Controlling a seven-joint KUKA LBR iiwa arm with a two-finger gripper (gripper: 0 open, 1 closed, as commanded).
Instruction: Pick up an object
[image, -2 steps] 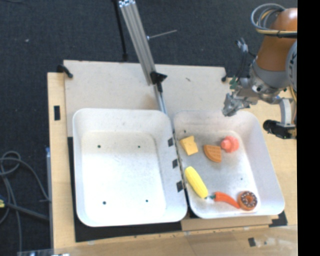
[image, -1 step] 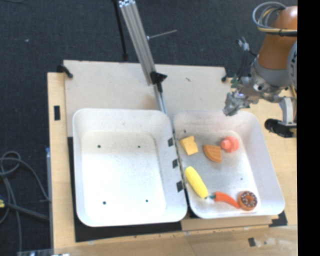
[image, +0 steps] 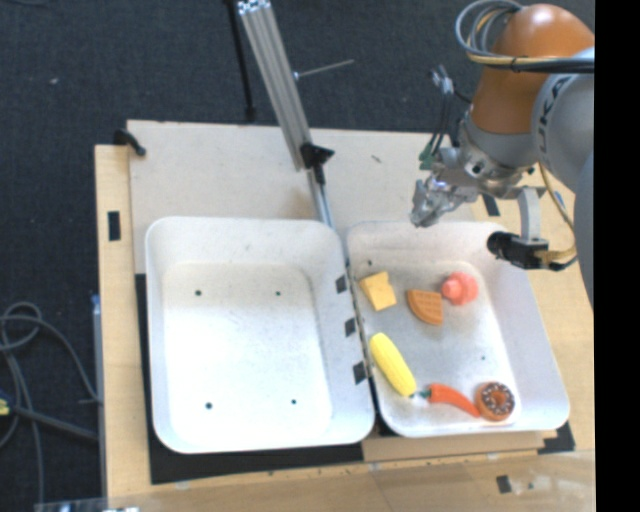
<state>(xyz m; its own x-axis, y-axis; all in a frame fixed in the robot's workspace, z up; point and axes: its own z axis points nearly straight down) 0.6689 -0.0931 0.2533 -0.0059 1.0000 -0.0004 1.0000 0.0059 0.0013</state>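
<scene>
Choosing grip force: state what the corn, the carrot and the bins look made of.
Corn: likely moulded plastic, glossy, uniform yellow.
Carrot: likely plastic too, smooth, flat orange.
Bins: probably thin formed plastic, matte white, rounded corners and rolled rims.

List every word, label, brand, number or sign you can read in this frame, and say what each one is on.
No legible text anywhere in the view.
The toy foods in the right bin, among them the corn cob and the carrot, bear no lettering.
The left bin has dark dots, no characters.
The arm's orange band and the gripper show no readable marking at this size.
</scene>
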